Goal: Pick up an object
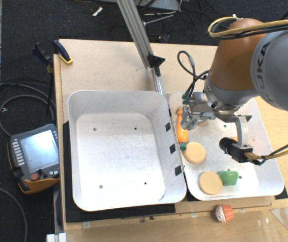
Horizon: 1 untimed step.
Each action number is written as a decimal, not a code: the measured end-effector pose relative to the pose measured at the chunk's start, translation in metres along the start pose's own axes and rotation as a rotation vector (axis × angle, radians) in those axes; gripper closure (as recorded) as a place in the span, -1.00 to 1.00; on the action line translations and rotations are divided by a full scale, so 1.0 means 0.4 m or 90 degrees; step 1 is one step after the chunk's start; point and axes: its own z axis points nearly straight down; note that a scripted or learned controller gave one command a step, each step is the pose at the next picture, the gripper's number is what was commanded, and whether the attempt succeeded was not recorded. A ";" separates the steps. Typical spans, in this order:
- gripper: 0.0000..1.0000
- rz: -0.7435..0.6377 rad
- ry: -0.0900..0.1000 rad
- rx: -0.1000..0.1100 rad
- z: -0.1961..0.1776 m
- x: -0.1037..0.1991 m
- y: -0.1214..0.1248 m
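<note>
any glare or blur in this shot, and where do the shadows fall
Camera view: even overhead light, no strong glare; the left bin reads flat white with faint specks. Soft shadows sit under the arm on the right bin and beside the two tan discs. Focus is fairly sharp throughout; the orange object near the gripper is slightly soft.

Left white bin (pixel 83 105) sits on the tan desk (pixel 108 64), its floor speckled with small dark marks. A handheld control pendant (pixel 35 158) with a lit grey screen lies on the dark floor left of the desk, cables (pixel 12 92) looping round it. A black-and-yellow clamp (pixel 53 52) grips the desk's far left corner; a slanted metal pole (pixel 136 26) crosses above.
</note>
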 end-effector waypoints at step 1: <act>1.00 0.000 -0.001 0.002 0.035 0.128 0.004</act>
